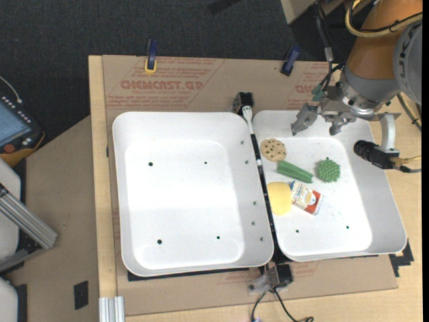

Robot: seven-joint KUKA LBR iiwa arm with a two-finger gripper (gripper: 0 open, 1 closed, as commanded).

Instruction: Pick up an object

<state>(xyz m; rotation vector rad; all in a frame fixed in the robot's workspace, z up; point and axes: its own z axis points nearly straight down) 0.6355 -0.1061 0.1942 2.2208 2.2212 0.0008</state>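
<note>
- A yellow object (279, 198) and a small carton (307, 198) are seen nearest, touching, in the right bin (375, 237).
- A green bar (295, 172) is laid beyond, its long axis running from upper left to lower right.
- A cookie (273, 149) and a green ball (328, 170) flank it.
- Farthest, the gripper (319, 123) is held spread wide above the bin, nothing between its fingers.

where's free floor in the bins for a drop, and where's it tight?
Left bin: all bare white floor. Right bin: bare along the near edge below the yellow object and carton, and down the right side past the green ball. Crowded in its left-centre, where the cookie, green stick, yellow object and carton cluster. The gripper hangs over the far end.
</note>
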